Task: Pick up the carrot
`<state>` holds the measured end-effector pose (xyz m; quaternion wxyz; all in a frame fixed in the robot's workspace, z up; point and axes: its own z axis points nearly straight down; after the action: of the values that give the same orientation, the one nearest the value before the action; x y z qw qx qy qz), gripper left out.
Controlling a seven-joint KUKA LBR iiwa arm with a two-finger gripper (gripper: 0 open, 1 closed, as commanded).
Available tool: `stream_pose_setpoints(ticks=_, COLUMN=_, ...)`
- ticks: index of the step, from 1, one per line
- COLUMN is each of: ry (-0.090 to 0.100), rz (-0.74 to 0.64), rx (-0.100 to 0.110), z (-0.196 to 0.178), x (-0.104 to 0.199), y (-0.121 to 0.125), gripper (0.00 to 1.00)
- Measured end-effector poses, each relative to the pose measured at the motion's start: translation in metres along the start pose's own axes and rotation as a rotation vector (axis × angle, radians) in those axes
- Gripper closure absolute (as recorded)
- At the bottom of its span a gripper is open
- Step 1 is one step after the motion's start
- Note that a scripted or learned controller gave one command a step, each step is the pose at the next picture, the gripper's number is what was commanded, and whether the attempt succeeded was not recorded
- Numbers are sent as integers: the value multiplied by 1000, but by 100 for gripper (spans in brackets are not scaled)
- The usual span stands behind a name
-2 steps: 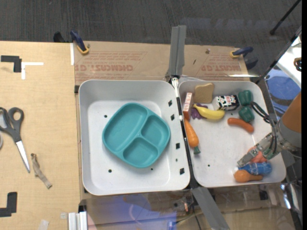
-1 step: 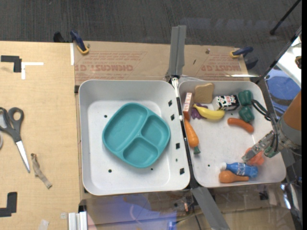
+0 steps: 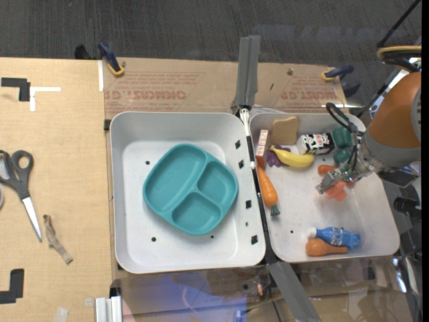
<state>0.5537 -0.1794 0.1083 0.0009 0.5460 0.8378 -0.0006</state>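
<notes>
Nearest us, bottle (image 3: 334,235) aside, we are risking a wrong grab: our end effector (image 3: 340,180), grip state untellable, is hovering right of the carrot (image 3: 267,188).

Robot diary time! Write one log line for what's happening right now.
target: orange carrot at right bin's left wall, not picked | gripper apart from it, right of carrot | teal divided plate in left bin

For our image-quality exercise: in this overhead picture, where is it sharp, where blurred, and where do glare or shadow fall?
Camera view: the teal plate and carrot are sharp and evenly lit; the gripper is somewhat smeared; a bluish glare sits below the left bin at the bottom edge; the floor at the top is dark; shadows in the bins are soft.
</notes>
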Motion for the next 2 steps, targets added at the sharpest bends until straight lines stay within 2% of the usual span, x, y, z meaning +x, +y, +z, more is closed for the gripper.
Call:
stream_pose_setpoints(ticks=1, ry=0, rz=379, rx=0, z=16, x=10, y=55, gripper=100)
stream_pose_setpoints(ticks=2, ry=0, rz=441, rx=2, z=-83, x=74, y=66, gripper=100)
